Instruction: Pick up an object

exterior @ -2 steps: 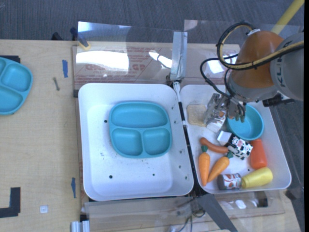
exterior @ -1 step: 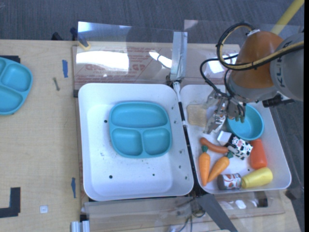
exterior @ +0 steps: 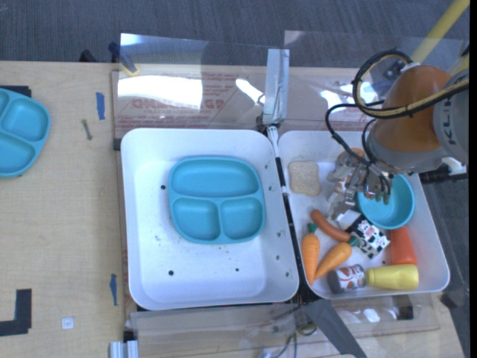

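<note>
A grey robot arm with an orange band reached in from the right, its gripper low inside the right white bin. Whether its fingers stood apart or together could not be told. Just right of them sat a small blue bowl. Just below lay a sausage, a black-and-white toy, then two carrots. A beige slice lay left. Farther left, a blue divided plate rested in the left bin.
</note>
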You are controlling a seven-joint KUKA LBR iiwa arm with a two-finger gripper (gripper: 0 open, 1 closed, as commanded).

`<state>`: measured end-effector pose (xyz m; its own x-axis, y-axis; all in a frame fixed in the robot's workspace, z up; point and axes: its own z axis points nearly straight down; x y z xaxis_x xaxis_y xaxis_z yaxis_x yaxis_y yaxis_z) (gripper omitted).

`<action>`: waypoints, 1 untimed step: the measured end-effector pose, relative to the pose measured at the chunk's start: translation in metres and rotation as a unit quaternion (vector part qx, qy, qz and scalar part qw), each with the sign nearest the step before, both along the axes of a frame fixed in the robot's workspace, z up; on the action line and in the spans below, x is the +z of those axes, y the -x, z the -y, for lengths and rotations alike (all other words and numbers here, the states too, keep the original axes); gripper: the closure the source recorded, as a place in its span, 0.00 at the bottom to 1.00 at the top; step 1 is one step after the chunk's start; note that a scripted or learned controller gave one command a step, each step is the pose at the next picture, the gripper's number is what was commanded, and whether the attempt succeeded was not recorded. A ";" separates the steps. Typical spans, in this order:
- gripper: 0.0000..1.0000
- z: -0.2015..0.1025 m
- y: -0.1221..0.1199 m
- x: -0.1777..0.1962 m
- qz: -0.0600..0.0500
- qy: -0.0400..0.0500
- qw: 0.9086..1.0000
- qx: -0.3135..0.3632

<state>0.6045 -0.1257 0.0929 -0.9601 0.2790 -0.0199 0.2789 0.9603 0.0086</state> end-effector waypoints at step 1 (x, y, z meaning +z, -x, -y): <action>0.00 -0.012 -0.009 -0.004 -0.003 0.000 0.998 -0.062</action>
